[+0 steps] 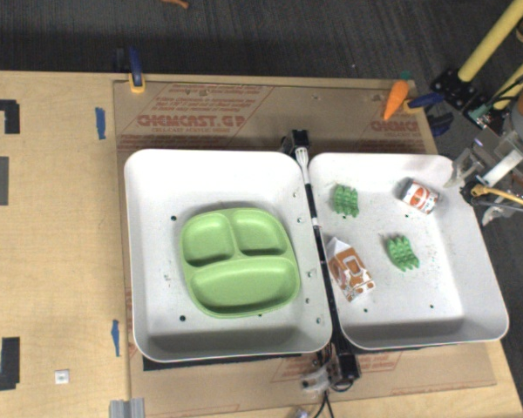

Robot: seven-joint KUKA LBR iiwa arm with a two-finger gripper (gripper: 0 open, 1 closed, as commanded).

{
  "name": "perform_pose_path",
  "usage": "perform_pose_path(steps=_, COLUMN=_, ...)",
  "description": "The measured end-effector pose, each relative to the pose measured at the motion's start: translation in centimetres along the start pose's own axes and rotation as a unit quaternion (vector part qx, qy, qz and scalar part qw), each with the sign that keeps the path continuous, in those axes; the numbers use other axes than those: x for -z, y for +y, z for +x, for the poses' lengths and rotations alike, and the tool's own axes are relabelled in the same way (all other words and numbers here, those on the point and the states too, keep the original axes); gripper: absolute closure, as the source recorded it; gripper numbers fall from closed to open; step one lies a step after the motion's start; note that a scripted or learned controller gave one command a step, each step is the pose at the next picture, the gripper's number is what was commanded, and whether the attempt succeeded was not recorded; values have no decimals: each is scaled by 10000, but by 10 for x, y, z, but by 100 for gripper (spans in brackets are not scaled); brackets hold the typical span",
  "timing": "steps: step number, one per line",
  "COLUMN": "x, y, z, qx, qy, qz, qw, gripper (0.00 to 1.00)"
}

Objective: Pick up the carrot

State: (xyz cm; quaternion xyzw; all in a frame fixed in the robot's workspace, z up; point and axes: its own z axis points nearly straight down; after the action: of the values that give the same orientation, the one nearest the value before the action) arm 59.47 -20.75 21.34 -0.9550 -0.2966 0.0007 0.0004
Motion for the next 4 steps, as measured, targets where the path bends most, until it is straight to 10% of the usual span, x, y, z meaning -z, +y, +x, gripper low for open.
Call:
perform_pose_path(steps=2, x=0, y=0, z=0, qx=0, qy=0, qz=0, qw=10000, gripper=0)
perform_pose_path(steps=3, x=-69, y=28, z=17, qx=-908, qy=6, qz=28, qw=9959, gripper=0)
perform_pose_path(steps=4, x=-58, y=29, z=17, qx=-900, qy=0, qz=15, qw=9959, gripper=100)
